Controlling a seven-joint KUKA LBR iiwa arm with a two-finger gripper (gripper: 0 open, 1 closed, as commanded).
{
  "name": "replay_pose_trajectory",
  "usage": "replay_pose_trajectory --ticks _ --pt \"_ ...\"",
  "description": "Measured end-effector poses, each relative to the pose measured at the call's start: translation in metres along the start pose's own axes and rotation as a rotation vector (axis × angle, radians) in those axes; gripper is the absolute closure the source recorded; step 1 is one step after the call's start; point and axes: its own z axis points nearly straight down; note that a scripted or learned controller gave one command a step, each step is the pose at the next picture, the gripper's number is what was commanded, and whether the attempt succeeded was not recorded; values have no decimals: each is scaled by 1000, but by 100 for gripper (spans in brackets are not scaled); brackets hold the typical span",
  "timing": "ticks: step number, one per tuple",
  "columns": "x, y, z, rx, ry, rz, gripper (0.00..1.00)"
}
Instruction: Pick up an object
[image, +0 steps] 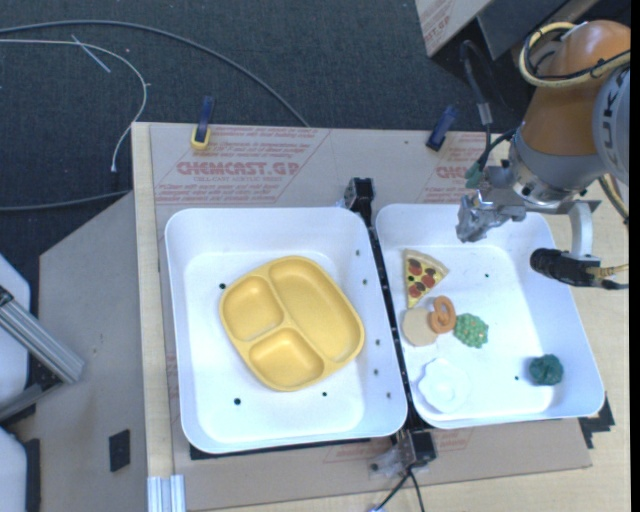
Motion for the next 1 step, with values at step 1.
replay_pose_trajectory --ticks 1 --pt "0 0 17 9 1 1 100"
